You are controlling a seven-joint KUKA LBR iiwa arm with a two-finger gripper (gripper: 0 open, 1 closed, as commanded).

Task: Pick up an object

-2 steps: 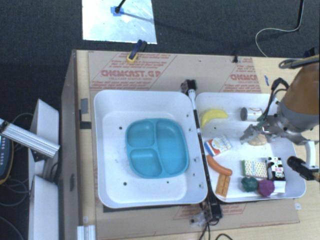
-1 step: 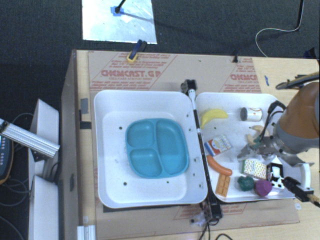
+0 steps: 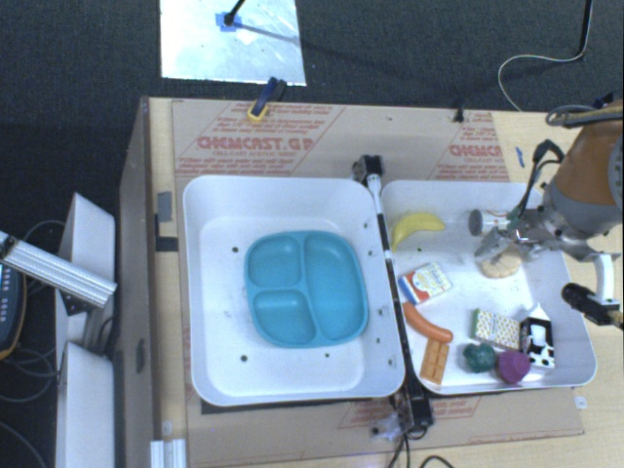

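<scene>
My gripper [image 3: 499, 245] reaches in from the right and hangs over the upper right part of the right bin [image 3: 458, 195]. Directly beneath it lies a round beige cookie [image 3: 501, 266], partly covered by the gripper. Whether the gripper touches the cookie I cannot tell. Nearby in the same bin are a yellow banana [image 3: 416, 226], a red and white carton [image 3: 425, 283], an orange sausage [image 3: 428, 322] and an orange block [image 3: 435, 360].
Along the right bin's front edge sit a patterned cracker box [image 3: 496, 329], a teal lump [image 3: 479, 357], a purple piece [image 3: 513, 366] and a black and white carton [image 3: 538, 341]. The left bin [image 3: 210, 261] holds a blue divided plate [image 3: 305, 288].
</scene>
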